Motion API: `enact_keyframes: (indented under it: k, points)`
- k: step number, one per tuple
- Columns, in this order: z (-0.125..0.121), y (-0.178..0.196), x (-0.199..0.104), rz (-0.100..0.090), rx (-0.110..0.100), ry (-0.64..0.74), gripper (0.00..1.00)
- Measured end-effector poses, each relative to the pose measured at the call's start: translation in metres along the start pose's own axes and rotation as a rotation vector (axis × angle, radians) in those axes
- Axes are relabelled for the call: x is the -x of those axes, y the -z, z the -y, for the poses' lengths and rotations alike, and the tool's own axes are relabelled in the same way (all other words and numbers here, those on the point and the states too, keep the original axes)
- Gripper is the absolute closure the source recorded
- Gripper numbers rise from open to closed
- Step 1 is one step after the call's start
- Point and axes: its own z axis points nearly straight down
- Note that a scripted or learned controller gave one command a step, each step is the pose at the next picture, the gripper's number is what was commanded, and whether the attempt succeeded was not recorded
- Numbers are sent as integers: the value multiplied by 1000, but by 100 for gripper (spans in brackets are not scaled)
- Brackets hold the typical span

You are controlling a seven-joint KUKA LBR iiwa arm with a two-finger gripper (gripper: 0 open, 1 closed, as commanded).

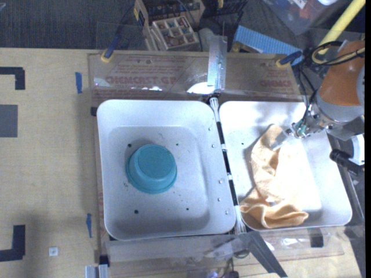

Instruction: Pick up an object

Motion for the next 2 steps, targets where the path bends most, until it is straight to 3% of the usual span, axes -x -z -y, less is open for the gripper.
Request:
enact_keyframes:
  k: [1,2]
  points:
    - [-24,-15,-44,1,3,22,0]
    - [-25,-3,-42,4,9,18,100]
